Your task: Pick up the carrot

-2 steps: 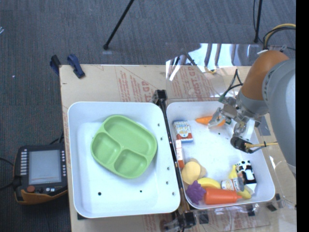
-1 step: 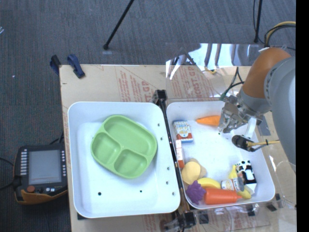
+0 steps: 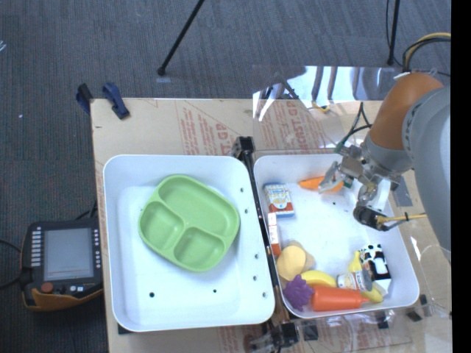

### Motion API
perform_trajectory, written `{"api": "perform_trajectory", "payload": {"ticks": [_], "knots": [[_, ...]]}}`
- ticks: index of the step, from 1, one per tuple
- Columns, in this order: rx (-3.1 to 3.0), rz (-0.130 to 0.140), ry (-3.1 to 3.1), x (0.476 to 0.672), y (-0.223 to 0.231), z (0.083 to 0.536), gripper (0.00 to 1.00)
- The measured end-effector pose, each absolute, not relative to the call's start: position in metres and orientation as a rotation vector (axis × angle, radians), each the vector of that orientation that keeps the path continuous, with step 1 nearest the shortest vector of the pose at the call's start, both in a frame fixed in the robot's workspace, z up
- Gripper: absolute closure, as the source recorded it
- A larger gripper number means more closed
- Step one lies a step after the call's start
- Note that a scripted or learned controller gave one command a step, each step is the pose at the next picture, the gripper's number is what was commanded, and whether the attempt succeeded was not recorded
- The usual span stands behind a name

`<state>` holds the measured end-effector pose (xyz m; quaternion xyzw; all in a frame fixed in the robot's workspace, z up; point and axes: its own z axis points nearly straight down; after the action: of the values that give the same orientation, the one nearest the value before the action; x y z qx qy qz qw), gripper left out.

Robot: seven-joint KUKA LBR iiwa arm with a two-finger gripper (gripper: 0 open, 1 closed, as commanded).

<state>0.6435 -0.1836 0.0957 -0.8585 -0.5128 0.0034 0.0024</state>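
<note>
So the table (image 3: 184, 123) is covered with a brown cardboard sheet with red printed lettering on it, mostly bare along the far side. Two shallow white bins sit directly on it, side by side and touching in the middle: the left bin (image 3: 125, 271) and the right bin (image 3: 401, 271), with a black clamp-looking piece (image 3: 245, 147) where their far corners meet. At the far left corner of the table there's a blue clip (image 3: 115, 100) and a dark one (image 3: 84, 94) just beside it. Something shiny and reflective (image 3: 331, 83) lies along the far right edge.
</note>
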Motion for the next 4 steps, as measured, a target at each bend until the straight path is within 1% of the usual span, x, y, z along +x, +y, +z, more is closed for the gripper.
{"api": "perform_trajectory", "payload": {"ticks": [1, 2, 3, 4], "knots": [[-2.9, 0.024, -1.152, 0.64, -0.186, 0.083, 0.0], [-2.968, 0.006, -1.008, 0.63, -0.144, 0.086, 0.0], [-3.11, 0.012, -0.397, 0.617, -0.148, 0.086, 0.0], [-3.119, 0.005, -0.334, 0.632, -0.148, 0.087, 0.0]]}}
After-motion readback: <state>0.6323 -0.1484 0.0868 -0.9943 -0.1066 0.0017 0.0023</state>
